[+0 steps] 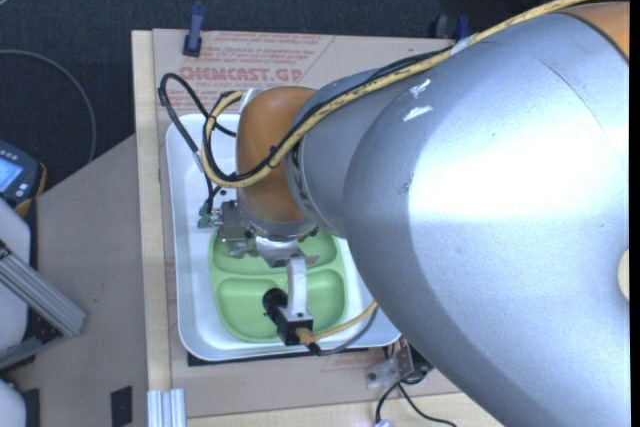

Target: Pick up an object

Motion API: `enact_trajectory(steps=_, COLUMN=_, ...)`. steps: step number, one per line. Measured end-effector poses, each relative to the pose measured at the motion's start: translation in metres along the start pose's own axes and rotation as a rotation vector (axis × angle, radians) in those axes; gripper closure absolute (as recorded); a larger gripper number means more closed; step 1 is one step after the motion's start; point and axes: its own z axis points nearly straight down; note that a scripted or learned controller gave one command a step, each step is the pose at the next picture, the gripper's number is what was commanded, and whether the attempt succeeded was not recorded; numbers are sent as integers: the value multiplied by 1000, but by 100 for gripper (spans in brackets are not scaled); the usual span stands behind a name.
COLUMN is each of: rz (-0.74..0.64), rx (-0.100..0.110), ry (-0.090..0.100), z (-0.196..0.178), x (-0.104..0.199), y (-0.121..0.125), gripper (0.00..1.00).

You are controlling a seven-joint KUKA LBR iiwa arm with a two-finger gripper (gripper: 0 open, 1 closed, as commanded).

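A pale green moulded tray-like object [232, 303] with rounded hollows lies in the near half of the left white bin [190, 315]. My gripper [262, 240] hangs straight down over the far part of this green object, below the orange band [272, 150] of the wrist. Its metal body hides the fingertips from this camera. Whether anything sits between them cannot be made out.
The big grey arm [470, 215] covers the whole right side of the view, including the right bin. A board with red print [245, 60] lies under the bins, with a blue clamp [193, 27] at its far left corner. Black cables [185, 115] loop over the bin's far rim.
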Motion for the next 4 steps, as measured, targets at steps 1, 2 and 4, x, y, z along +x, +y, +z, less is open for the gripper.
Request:
enact_trajectory(steps=1, rz=-1, rx=-6, ry=4, z=-124, x=1, y=12, gripper=100)
enact_trajectory(steps=2, rz=1, rx=-2, ry=0, z=-138, x=-1, y=99, gripper=100)
enact_trajectory(steps=4, rz=1, rx=28, ry=-7, z=-36, x=-1, y=-25, gripper=100)
